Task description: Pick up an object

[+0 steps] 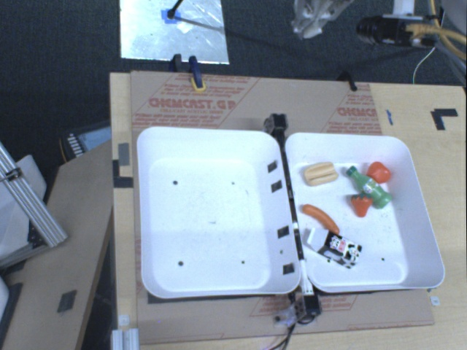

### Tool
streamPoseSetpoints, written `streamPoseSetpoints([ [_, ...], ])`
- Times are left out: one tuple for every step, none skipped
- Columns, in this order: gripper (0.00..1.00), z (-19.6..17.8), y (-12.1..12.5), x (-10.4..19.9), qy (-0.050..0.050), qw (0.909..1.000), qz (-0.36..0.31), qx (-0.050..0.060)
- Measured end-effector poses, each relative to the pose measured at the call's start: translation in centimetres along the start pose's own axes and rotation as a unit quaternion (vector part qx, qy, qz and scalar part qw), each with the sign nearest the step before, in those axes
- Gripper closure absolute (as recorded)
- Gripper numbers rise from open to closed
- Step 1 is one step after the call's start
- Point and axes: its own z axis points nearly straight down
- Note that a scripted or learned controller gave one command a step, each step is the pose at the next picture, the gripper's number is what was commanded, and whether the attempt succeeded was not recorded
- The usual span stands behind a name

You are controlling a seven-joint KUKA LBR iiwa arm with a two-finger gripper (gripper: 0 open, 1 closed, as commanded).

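Two bins side by side, toys [350, 199] in the right bin [419, 217] (clustered), left bin [204, 217] beside it

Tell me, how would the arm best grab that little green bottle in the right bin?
Probably across the bottle's slim middle, coming straight down from above. It lies flat and slanted, with a red piece near its upper side and another by its lower end, so the tool should close across the narrow width, where there is some bare floor.

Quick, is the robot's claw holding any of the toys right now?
Gripper: up above the bins, nothing between its fingers; open or shut cannot be told.
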Motion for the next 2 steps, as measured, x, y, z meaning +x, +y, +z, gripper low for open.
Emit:
streamPoseSetpoints([
  [1.0, 6.2, 0.1, 7.0, -0.001, 1.0, 0.002, 0.004],
  [1.0, 9.7, 0.1, 13.5, -0.001, 1.0, 0.002, 0.003],
])
